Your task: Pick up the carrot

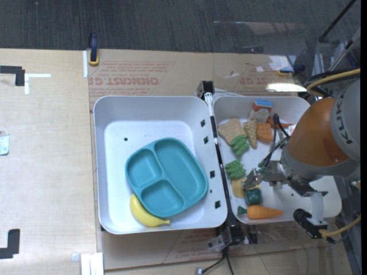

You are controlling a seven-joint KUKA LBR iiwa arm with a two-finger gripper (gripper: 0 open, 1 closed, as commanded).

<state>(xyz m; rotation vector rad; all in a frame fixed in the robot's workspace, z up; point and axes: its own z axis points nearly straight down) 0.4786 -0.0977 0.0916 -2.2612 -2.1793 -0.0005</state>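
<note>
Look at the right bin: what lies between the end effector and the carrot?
In the camera view, a small dark green toy sits between the end effector and the carrot.

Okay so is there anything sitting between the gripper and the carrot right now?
Yes, partly. A dark green toy lies just below the gripper, directly above the carrot near the right bin's front edge. It looks likely to be bumped on a straight descent.
</note>
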